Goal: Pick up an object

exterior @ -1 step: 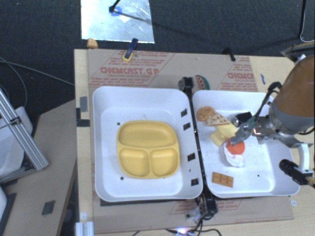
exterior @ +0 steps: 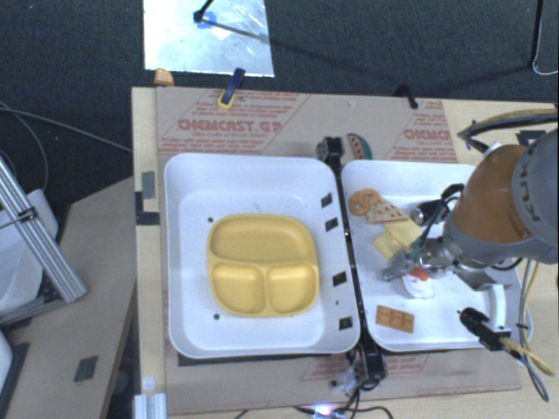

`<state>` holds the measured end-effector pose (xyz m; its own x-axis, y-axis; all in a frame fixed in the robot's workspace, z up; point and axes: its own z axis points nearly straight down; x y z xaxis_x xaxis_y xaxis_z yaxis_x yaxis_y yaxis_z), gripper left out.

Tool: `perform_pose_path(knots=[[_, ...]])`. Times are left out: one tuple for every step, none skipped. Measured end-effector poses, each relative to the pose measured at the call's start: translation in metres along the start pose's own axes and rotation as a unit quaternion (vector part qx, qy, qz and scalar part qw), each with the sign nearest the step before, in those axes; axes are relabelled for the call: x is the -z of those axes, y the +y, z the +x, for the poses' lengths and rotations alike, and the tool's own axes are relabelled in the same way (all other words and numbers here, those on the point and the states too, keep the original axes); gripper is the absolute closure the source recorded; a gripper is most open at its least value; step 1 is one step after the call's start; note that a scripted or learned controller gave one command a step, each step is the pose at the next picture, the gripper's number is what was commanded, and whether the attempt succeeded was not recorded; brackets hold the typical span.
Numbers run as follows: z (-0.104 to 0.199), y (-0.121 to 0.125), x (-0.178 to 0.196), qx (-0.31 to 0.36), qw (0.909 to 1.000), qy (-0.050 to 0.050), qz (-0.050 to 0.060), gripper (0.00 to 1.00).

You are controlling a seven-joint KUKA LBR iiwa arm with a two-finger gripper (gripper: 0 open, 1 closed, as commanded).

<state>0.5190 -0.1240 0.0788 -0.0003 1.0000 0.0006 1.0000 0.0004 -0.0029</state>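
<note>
So two white bins are set side by side on the bench. The left bin is taken up by a yellow divided tray, parked pretty much dead centre. All the small stuff is found in the right bin: a pretzel up at about 11 o'clock, an orange wedge touching it just to the 4 o'clock side, a pale yellow block near the middle-left, and a brown cracker down at 7 o'clock, well apart from the rest. A small white-and-red piece is seen near the centre.

The arm is reached in from 3 o'clock, and the gripper is lowered right between the yellow block and the white-and-red piece. Whether the fingers are open or closed can't really be told from here, nothing is clearly seen between them.
</note>
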Motion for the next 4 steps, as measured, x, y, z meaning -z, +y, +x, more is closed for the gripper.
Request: perform_pose_path(knots=[[0.006,0.034,0.006,0.003,1.0000,-0.001,-0.004,0.00],[0.005,0.035,0.019,0.001,1.0000,-0.002,-0.007,1.00],[0.073,0.044,0.167,0.006,0.9999,0.001,-0.011,1.00],[0.122,0.052,0.224,0.005,1.0000,0.000,-0.006,1.00]])
